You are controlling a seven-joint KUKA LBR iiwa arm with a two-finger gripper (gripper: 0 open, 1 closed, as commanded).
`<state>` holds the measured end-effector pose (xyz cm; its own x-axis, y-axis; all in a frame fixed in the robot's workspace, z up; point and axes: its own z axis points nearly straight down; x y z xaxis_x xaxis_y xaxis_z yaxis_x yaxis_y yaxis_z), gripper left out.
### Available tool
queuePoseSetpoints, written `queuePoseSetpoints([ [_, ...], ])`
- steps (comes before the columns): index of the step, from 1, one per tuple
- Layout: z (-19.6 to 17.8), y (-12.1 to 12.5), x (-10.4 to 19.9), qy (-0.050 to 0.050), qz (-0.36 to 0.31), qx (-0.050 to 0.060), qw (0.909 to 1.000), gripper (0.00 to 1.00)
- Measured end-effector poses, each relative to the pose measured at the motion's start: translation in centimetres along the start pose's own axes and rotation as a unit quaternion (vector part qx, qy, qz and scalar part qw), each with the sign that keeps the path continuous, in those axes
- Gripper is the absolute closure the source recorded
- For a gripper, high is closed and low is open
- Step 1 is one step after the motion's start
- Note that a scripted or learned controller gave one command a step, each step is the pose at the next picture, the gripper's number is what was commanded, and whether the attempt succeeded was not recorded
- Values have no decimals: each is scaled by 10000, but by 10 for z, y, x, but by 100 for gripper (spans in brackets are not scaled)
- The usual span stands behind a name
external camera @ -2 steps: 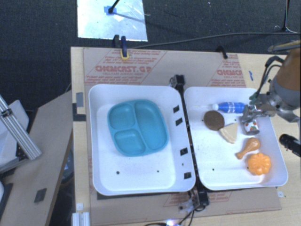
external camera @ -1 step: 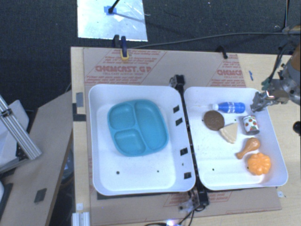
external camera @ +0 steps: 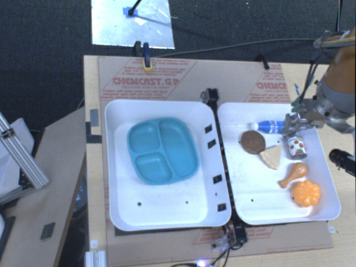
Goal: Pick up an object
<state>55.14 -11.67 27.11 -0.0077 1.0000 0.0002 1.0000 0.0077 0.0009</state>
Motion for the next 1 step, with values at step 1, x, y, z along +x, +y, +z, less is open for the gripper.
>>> queuePoseSetpoints([
  [1,0,-12,49,4,-5,-4,10000,100],
])
